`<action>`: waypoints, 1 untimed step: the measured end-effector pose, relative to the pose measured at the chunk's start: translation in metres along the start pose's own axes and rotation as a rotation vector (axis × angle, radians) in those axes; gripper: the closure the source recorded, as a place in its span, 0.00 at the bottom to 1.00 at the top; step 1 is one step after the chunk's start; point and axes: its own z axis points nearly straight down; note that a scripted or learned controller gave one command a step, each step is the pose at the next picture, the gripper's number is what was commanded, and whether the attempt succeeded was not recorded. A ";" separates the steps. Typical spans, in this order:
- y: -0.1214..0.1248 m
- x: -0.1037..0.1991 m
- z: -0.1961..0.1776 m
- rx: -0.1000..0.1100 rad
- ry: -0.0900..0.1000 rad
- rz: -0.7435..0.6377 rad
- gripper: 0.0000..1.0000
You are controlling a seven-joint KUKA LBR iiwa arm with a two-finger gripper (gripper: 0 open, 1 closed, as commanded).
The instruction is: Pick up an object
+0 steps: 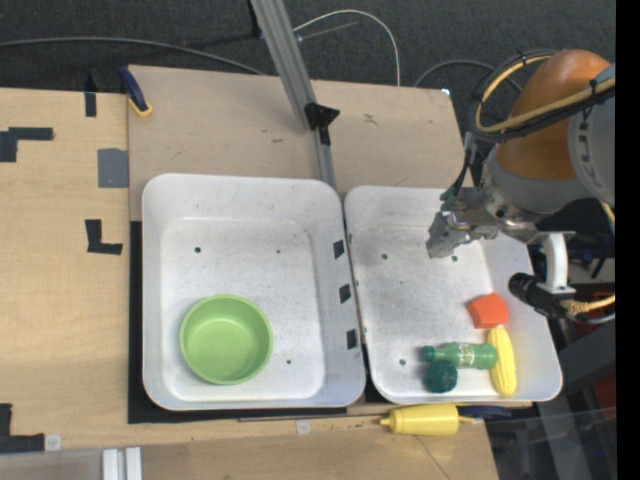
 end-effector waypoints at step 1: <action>-0.012 0.047 0.003 0.001 0.000 0.001 1.00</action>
